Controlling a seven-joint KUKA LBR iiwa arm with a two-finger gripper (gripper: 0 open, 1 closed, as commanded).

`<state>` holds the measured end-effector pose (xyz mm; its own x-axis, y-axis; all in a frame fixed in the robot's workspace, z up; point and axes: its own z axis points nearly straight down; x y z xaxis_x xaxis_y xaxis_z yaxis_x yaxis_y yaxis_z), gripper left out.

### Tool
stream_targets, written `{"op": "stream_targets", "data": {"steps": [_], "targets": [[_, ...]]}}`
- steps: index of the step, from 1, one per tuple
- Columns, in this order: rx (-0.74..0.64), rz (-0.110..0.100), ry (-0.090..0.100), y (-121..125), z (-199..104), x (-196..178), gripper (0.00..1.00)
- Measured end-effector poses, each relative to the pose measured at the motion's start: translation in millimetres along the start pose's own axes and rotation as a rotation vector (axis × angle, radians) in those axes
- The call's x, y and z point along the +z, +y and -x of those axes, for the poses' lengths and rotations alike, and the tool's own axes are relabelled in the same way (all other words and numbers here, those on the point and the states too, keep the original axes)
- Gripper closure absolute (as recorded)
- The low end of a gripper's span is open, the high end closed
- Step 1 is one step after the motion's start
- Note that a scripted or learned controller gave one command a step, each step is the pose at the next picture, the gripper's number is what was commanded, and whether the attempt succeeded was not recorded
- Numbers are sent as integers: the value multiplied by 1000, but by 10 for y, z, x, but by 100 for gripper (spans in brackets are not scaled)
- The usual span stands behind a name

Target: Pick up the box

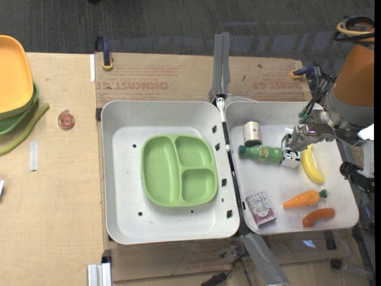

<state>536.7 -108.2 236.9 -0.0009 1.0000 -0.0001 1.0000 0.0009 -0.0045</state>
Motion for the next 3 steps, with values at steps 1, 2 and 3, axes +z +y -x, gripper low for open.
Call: {"op": "stream_targets", "data": {"steps": [1,2,3], "targets": [[-317,1,0,-490,-268,468,0],[-274,2,0,-590,-655,465,0],[-213,4,-1,-584,-763,461,0]]}}
